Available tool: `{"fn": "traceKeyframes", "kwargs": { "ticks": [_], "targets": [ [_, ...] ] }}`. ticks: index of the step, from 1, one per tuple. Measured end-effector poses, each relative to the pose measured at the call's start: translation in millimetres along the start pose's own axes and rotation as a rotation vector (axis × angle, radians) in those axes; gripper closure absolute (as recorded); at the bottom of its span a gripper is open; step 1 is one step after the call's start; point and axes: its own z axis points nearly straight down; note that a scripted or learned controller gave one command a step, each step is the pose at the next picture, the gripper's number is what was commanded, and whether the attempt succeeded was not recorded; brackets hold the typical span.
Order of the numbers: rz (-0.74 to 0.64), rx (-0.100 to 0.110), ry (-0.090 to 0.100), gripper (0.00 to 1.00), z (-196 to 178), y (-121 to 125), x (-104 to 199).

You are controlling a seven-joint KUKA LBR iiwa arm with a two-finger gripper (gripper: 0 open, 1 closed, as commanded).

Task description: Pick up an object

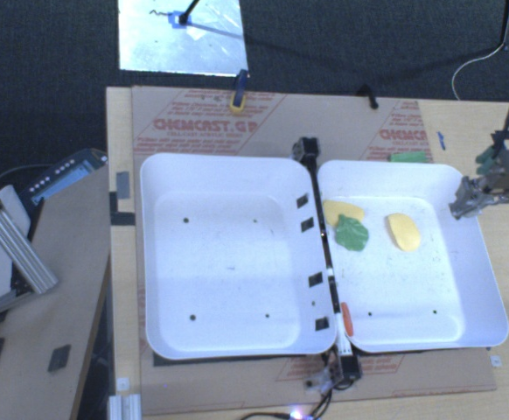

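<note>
Two shallow white bins sit side by side on a wooden surface [122, 339]. The left bin [228, 256] shows bare white floor with small dark dots. In the right bin [412, 261], near its upper left, a yellow piece [344, 211] lies partly hidden beneath a green leaf-shaped object [352, 234]. Just right of these, apart from them, lies a yellow oval object [403, 232]. Farther right, at the bin's upper right rim, the grey end effector [466, 201] hangs, blurred and partly cut off by the frame edge; how it is set cannot be told. All three objects lie to its left.
</note>
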Motion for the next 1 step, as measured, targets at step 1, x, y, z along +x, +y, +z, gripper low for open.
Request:
{"fn": "traceKeyframes", "kwargs": {
  "ticks": [1],
  "targets": [
    [-0.008,0.014,0.005,1.0,50.8,-3.6,66.2]
  ]
}}
